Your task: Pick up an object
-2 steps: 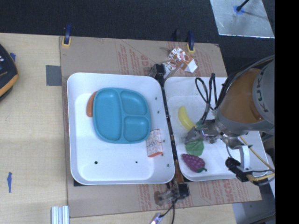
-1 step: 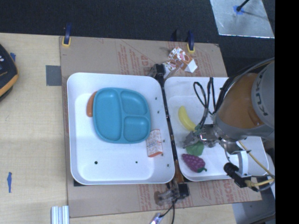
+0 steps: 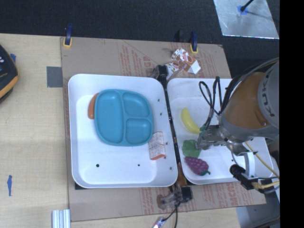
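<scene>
Here, gripper (image 3: pixel 203 140) low in right bin (image 3: pixel 190 87), green object (image 3: pixel 191 147) touching at its 8 o'clock, banana (image 3: pixel 190 121) at 11, grape bunch (image 3: pixel 196 165) at 6, finger state cannot be told.

A cardboard sheet (image 3: pixel 118 56) is laid on the wooden bench (image 3: pixel 28 127) and held at its far edge by two blue clamps (image 3: pixel 68 34) (image 3: pixel 193 39). Grey tape (image 3: pixel 54 76) is noted just beside its left edge. A yellow-and-black device (image 3: pixel 5 77) is cut off at the far left. A crumpled wrapper (image 3: pixel 183 61) lies on the cardboard beyond the bins (image 3: pixel 72 127). A pale sheet (image 3: pixel 244 11) lies on the dark carpet (image 3: pixel 118 8).
</scene>
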`<state>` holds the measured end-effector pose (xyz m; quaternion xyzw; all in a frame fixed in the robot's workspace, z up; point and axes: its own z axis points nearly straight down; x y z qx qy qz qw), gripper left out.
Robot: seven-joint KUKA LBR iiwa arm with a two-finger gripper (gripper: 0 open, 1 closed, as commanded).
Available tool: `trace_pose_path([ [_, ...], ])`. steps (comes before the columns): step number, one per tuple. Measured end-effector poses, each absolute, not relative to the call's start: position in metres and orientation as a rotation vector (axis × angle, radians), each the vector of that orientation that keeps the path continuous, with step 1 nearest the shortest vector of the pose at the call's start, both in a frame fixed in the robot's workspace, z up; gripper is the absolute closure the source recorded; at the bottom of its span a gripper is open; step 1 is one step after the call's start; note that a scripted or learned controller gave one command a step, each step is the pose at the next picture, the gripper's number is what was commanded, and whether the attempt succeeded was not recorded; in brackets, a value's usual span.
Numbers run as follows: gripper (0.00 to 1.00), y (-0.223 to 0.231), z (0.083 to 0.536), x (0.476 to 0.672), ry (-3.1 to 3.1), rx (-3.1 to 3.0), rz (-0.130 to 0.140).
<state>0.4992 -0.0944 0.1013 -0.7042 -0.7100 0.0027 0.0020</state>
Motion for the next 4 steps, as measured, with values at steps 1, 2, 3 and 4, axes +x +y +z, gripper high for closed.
trace_pose_path([
  [1, 0.0, -0.094, 0.101, 0.499, -2.228, -2.21, 0.008],
  [2, 0.0, -0.112, 0.092, 0.579, -2.223, -2.218, 0.002],
  [3, 0.0, -0.12, 0.093, 0.632, -2.225, -2.216, 0.001],
  [4, 0.0, -0.114, 0.092, 0.627, -2.223, -2.215, 0.004],
])
